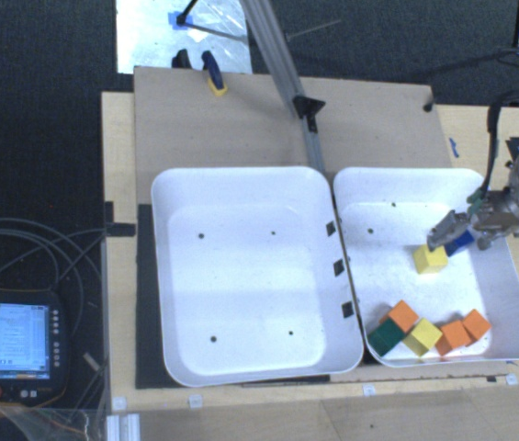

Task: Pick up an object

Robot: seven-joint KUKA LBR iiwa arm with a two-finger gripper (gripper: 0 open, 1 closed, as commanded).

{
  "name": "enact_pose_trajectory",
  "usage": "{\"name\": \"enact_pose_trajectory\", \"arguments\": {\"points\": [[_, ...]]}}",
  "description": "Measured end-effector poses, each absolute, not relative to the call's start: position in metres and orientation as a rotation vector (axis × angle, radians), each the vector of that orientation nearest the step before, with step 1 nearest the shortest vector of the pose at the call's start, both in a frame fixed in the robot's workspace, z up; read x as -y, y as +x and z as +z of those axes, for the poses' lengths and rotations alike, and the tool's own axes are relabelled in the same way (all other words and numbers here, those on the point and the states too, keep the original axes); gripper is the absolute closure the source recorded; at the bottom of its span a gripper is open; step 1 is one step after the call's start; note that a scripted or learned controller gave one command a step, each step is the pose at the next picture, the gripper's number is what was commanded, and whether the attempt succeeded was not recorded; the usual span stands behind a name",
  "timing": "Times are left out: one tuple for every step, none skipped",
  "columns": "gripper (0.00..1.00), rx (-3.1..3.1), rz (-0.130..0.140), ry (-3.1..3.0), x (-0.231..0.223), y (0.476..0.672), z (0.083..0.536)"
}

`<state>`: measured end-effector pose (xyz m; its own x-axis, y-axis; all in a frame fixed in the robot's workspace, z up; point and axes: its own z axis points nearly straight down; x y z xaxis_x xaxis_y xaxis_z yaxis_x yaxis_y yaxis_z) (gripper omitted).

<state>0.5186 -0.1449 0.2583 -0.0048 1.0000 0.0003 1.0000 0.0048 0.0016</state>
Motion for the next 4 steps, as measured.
{"name": "enact_pose_trajectory", "arguments": {"points": [[0.0, -2.224, 0.003, 2.217, 0.145, 0.519, 0.258], [0.0, -2.226, -0.003, 2.221, 0.145, 0.524, 0.197], [0.0, -2.226, -0.004, 2.222, 0.149, 0.525, 0.135], [0.0, -2.225, -0.001, 2.221, 0.149, 0.525, 0.104]]}}
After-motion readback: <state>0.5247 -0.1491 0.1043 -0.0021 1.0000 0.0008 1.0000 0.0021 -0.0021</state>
